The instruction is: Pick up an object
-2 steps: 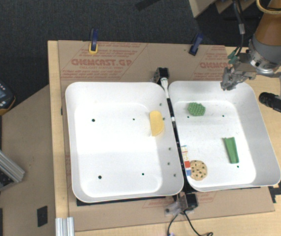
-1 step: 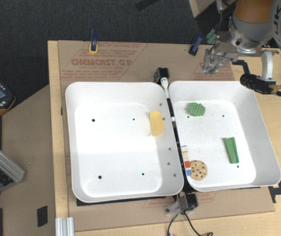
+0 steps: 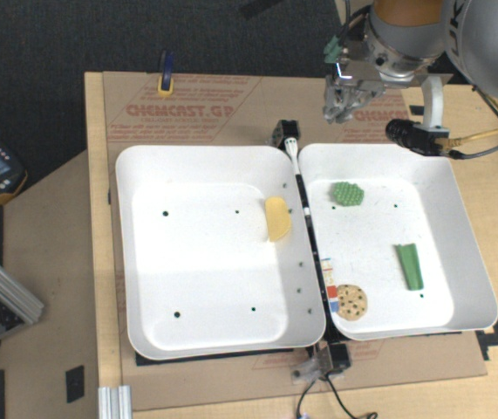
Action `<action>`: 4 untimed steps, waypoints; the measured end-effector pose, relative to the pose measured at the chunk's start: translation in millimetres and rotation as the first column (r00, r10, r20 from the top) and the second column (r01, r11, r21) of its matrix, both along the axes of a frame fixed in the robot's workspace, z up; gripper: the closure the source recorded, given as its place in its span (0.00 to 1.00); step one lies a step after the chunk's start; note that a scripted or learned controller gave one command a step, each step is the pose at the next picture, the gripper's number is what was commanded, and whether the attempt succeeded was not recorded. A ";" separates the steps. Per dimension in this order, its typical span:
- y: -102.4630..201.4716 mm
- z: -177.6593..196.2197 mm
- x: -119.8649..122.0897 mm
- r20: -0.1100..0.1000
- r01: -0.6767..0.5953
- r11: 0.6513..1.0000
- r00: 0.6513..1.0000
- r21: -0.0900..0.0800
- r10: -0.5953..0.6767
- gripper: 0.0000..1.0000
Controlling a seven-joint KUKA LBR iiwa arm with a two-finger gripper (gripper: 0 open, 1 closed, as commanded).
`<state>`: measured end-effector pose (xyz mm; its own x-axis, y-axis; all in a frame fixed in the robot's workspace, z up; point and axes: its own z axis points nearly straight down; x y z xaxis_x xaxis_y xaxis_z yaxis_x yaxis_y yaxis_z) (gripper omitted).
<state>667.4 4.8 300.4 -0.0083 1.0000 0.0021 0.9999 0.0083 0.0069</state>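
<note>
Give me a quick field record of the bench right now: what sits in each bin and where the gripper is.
left bin: one yellow piece near its right wall
right bin: green bumpy piece at the upper left; green block at the right; cookie near the lower left corner
gripper: above the cardboard behind the right bin, outside both bins
held: nothing seen between the fingers
task state: no object picked yet
</note>
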 end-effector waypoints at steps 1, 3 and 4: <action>57.7 21.0 -0.5 -0.001 0.003 1.000 1.000 -0.001 -0.003 1.00; 99.7 1.7 -0.9 -0.004 0.003 1.000 1.000 -0.001 -0.003 1.00; 117.6 28.2 -40.2 -0.009 0.005 1.000 1.000 -0.001 -0.005 1.00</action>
<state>627.2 122.4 328.6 -0.0032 1.0000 0.0016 1.0000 0.0032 -0.0018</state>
